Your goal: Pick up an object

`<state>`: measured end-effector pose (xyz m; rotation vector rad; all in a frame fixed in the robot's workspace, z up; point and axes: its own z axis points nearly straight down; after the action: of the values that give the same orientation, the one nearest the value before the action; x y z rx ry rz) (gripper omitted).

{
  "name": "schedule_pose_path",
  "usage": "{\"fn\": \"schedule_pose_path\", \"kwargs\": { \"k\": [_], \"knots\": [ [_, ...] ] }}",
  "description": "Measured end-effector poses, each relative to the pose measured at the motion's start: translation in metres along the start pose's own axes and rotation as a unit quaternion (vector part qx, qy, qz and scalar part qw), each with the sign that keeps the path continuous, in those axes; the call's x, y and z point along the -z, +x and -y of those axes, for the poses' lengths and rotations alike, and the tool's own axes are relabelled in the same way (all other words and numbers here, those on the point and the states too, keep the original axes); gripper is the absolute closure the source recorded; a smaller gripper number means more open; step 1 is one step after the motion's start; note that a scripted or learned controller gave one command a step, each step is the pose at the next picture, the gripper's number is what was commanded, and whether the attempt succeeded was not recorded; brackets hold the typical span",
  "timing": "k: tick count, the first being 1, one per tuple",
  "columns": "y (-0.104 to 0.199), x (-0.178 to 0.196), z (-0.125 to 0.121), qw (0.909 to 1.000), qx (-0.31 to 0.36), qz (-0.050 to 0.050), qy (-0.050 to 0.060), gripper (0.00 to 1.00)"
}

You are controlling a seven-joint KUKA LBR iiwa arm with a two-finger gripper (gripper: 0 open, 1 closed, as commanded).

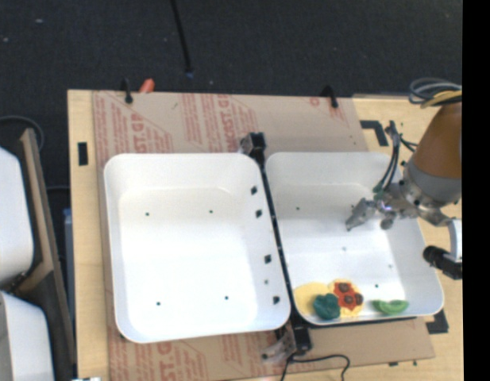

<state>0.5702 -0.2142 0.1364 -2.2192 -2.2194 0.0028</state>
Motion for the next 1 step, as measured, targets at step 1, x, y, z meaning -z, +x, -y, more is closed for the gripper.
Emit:
{"fn": "schedule_pose_path", "kwargs": {
  "k": [1],
  "knots": [
    [-0.0002,-0.0374,0.0005,1.0000,0.000,0.000,0.000,0.00]
  ]
}}
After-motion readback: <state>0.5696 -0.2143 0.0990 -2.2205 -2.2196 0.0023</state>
